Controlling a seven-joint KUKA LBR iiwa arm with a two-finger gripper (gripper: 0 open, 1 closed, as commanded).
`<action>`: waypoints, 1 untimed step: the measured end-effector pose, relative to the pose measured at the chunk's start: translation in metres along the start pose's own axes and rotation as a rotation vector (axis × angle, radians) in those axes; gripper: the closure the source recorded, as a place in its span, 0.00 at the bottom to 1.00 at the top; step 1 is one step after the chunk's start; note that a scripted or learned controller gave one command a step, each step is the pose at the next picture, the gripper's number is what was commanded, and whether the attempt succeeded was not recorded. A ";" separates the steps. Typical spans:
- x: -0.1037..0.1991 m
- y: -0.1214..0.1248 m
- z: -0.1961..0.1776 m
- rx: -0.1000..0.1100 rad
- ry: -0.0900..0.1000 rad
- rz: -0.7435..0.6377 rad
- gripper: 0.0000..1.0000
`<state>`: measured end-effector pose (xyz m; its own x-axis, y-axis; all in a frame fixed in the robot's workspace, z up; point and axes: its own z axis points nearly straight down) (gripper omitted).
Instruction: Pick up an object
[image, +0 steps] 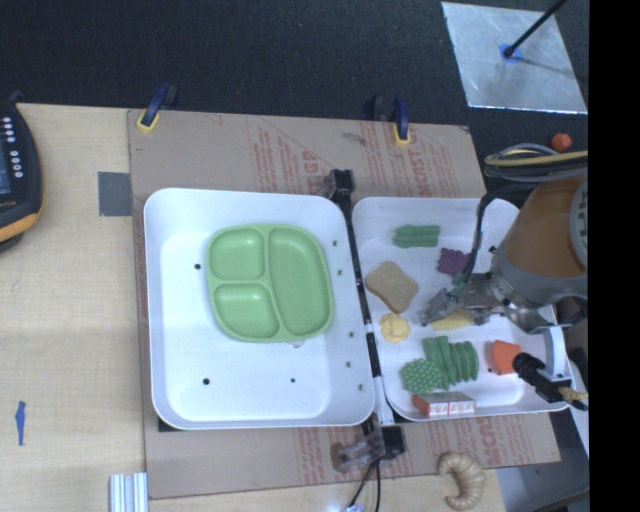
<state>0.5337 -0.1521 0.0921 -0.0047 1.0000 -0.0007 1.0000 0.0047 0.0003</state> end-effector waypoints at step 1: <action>0.022 -0.054 -0.002 0.009 0.004 0.001 0.00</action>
